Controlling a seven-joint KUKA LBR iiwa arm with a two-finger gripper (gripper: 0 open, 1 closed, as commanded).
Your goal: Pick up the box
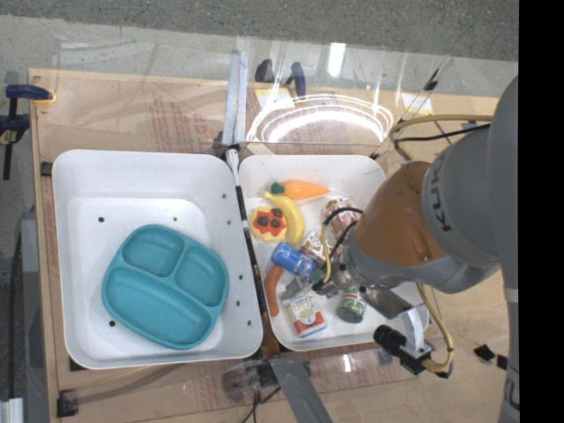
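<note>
Camera view shows you a plywood surface on grey floor, bearing two white bins. Your hand hangs low in the right bin; its grip is hidden, so I cannot tell. The box lies just below-left of it.

Bulky grey arm, broad orange band above the wrist, dark lettering, yellow and black cables
</note>
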